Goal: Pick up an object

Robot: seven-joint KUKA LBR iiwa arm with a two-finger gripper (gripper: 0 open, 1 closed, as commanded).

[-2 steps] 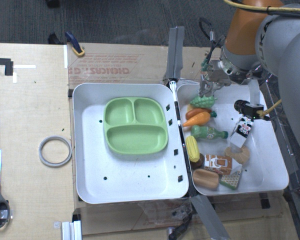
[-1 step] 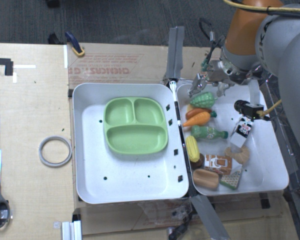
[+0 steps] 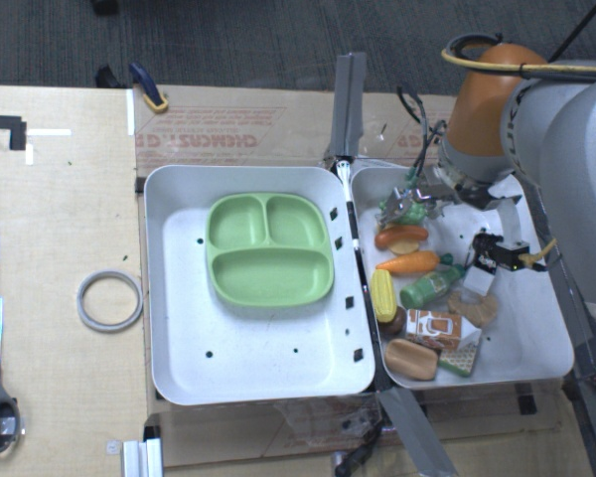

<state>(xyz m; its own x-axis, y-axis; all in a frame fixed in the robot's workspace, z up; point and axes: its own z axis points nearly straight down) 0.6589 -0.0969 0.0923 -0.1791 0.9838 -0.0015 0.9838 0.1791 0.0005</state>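
- The wooden counter (image 3: 60,227) holds two white bins side by side.
- The left bin (image 3: 179,346) holds a green plate (image 3: 269,248) with three parts.
- The right bin (image 3: 536,336) is full of toy food.
- The grey arm (image 3: 566,127) reaches in from the right.
- Its tool (image 3: 409,205) is low at the bin's far end, just above a tomato (image 3: 400,236); I cannot tell what grip it has.
- A carrot (image 3: 408,263) lies sideways, near a yellow corn (image 3: 382,295).

The grey arm (image 3: 566,157) reaches in from the right, its gripper (image 3: 409,204) lowered and pointing left.
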